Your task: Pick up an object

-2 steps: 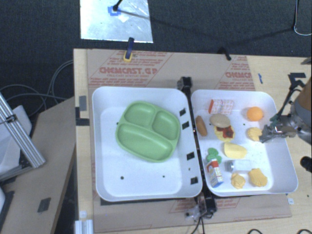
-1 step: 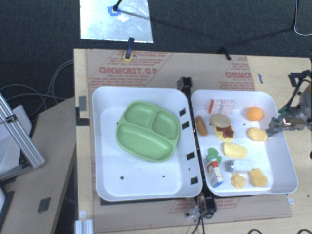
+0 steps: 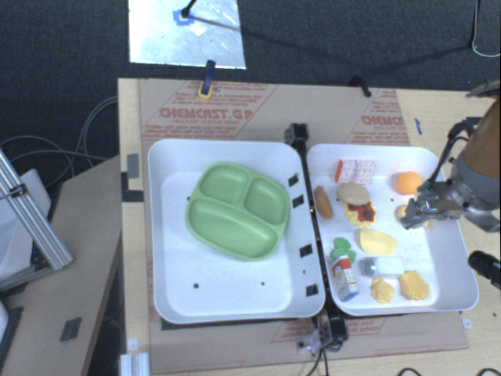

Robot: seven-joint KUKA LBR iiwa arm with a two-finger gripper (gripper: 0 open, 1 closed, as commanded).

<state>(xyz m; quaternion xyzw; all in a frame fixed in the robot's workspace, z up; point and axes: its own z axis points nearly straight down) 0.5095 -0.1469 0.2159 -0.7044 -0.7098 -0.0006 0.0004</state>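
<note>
hovering over right bin (image 3: pixel 462 284), gripper (image 3: pixel 412 214) near orange (image 3: pixel 408 182), beside burger (image 3: pixel 356 195); can't tell its opening. green tray (image 3: pixel 237 210) in left bin (image 3: pixel 168 288).

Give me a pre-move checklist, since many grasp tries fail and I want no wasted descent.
1. End effector positioned over the right bin: ok.
2. A target lies close: the orange ball sits just up-view of it: ok.
3. Object already held: cannot tell.
4. Bare bin floor beneath the end effector for a descent: ok.
5. Neighbours crowding the ball: the burger toy lies apart from it: ok.
6. Green divided plate in the left bin, away from the arm's path: ok.
</note>
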